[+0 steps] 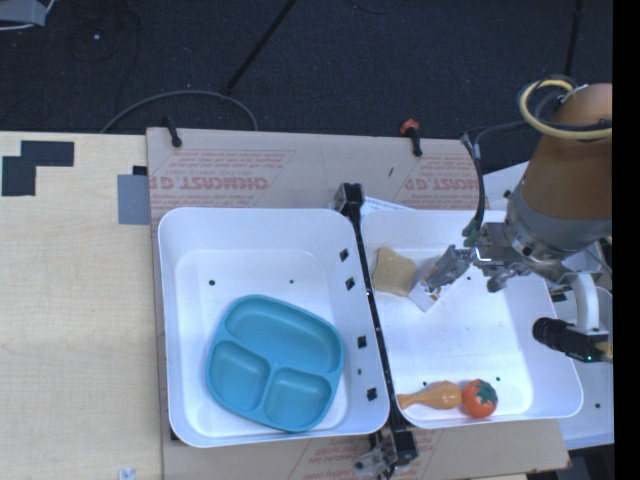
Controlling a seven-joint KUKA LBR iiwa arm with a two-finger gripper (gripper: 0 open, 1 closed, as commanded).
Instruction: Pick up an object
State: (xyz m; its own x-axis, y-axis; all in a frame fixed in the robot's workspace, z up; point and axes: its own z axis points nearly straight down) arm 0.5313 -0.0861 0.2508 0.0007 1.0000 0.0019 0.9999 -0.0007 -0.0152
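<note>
White bins (185, 268), hand (432, 280) beside sponge (394, 271)

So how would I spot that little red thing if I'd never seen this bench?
Start at the right bin, the one the arm reaches into, and go to its near edge. The tomato lies there, touching an orange drumstick. It is the one round red thing; the drumstick is long, and the tan sponge lies further back.
</note>
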